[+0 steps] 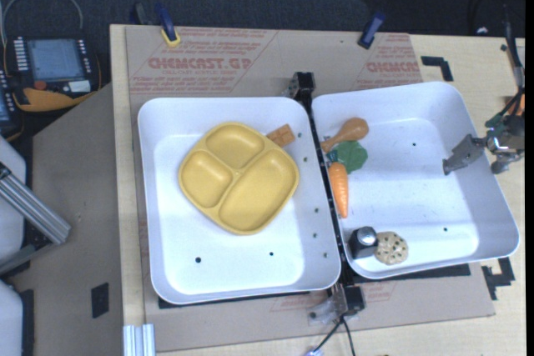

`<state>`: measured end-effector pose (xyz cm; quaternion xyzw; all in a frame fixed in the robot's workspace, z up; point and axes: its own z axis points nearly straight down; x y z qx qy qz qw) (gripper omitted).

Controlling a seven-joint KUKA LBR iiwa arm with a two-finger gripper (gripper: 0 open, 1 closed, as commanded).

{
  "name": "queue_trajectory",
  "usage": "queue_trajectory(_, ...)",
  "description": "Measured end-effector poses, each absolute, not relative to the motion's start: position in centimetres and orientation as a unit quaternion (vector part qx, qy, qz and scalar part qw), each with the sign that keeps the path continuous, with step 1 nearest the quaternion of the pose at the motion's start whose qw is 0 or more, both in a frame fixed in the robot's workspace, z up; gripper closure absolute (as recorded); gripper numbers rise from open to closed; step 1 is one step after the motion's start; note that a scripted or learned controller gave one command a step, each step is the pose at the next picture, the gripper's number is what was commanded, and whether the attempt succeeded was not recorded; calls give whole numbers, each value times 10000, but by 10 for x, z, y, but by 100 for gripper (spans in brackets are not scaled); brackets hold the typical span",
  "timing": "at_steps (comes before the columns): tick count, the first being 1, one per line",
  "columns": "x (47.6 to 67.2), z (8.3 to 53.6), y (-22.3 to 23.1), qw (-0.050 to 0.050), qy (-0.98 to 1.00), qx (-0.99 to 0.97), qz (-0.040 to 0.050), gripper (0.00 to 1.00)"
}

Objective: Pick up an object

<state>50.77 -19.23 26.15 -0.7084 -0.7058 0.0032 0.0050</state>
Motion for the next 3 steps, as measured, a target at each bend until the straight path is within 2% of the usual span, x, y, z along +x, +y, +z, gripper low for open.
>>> queue_trajectory(1, 510, 268, -192, -5, -7071, -7071, 1, 0)
queue_trajectory(2, 513, 223, -187, 28, -7071, -7071, 11, 0)
queue_trajectory(3, 514, 160, -189, 37, -7068, -7074, 16, 0)
